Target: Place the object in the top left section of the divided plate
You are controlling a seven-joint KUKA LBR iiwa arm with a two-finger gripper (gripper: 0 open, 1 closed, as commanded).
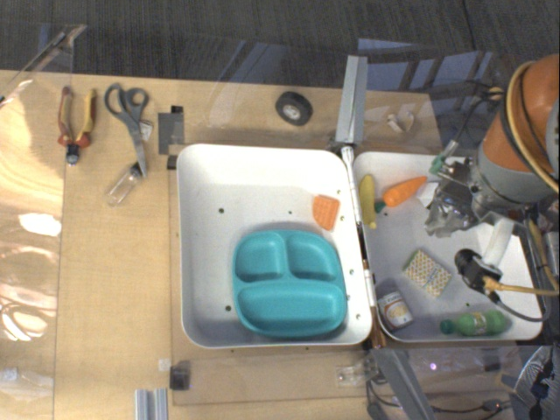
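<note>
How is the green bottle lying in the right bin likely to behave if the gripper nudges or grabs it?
The green bottle lies on its side near the right bin's front wall, so a nudge would probably roll it. It looks smooth and rounded, so it may slip from a pinch. It is likely light plastic.

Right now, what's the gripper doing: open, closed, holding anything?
Gripper: over the right bin, near the carrot; open or closed cannot be told, and nothing is visibly held.

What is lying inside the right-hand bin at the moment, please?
A corn cob, carrot, patterned sponge, small can and green bottle. The gripper and arm cover part of the bin's floor.
</note>
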